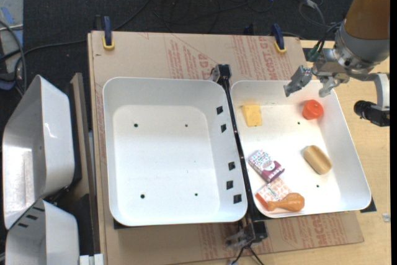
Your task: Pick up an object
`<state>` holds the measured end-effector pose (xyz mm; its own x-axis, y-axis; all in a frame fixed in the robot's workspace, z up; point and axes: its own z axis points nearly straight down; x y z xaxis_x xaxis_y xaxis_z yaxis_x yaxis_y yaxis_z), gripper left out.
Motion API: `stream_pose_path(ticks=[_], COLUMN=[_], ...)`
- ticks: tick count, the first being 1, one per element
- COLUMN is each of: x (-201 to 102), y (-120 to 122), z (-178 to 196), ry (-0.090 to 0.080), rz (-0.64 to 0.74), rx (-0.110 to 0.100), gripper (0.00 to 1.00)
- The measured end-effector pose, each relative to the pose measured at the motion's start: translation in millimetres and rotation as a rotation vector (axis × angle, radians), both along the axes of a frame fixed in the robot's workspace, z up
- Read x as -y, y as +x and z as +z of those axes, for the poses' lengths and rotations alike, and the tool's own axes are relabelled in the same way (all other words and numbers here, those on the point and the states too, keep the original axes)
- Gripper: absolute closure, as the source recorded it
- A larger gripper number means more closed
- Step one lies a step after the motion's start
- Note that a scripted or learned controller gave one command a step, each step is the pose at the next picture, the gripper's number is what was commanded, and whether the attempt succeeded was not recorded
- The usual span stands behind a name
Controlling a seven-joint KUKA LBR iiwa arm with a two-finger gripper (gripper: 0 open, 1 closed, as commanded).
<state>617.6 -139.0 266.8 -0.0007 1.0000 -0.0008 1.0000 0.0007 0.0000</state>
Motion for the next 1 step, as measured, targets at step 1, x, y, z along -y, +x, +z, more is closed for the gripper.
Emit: stream_pose_path(ticks=[1], x=[-30.6], y=[23.4], z=[-182.1], ry=[0.002], rz=[0.005], rx=[-0.005], gripper=[0.00])
